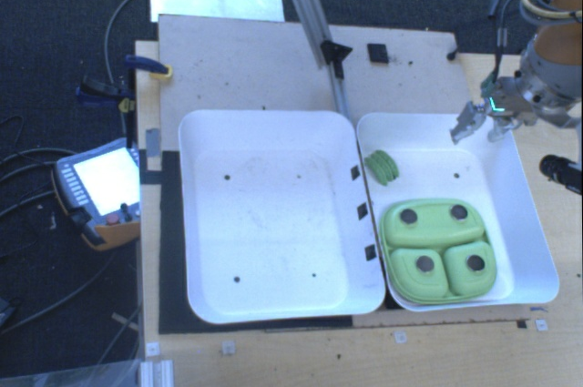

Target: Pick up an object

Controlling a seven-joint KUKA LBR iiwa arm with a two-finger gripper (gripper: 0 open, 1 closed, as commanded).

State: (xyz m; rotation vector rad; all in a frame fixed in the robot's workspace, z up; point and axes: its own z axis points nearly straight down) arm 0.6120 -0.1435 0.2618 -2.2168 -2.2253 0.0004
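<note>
Currently gripper (475, 123) open wide, holding nothing, over right bin (524, 185) far rim; small green ridged piece (382, 166) sits by wall, risks finger collision.

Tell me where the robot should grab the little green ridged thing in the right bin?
Probably across its narrow middle, coming straight down from above. The small green ridged piece lies flat near the right bin's left wall, apart from the big green tray, so there looks to be room for a finger on each side. The gripper hovers over the bin's far right corner, so it must first move left.
</note>
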